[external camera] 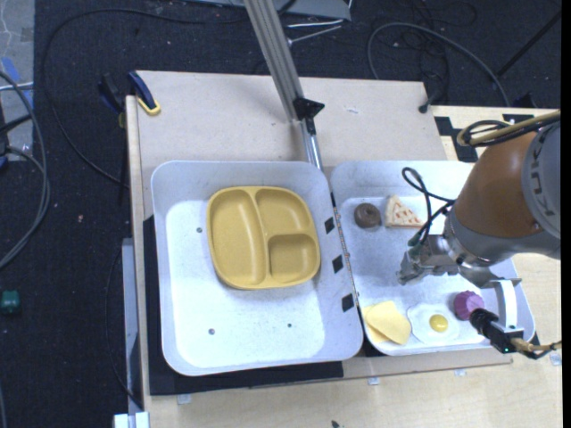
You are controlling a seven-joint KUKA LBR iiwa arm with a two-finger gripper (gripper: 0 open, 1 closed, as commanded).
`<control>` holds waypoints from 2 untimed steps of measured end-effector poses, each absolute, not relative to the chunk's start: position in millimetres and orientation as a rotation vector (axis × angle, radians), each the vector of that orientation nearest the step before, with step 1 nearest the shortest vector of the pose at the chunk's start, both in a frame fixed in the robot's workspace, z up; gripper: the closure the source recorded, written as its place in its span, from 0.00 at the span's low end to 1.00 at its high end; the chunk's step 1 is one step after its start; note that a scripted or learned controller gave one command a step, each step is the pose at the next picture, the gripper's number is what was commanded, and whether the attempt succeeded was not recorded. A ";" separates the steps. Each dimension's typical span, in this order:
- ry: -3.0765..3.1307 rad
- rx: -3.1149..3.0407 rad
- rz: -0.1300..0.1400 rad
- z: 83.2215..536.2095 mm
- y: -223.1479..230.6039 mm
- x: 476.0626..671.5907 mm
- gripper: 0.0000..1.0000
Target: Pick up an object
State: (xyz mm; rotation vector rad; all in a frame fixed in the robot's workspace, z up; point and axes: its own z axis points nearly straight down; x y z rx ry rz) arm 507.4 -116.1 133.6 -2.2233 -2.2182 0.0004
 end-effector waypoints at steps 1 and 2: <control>-2.228 -2.220 -0.004 182.8 -107.9 514.4 1.00; -2.229 -2.223 -0.005 239.7 -116.0 521.6 1.00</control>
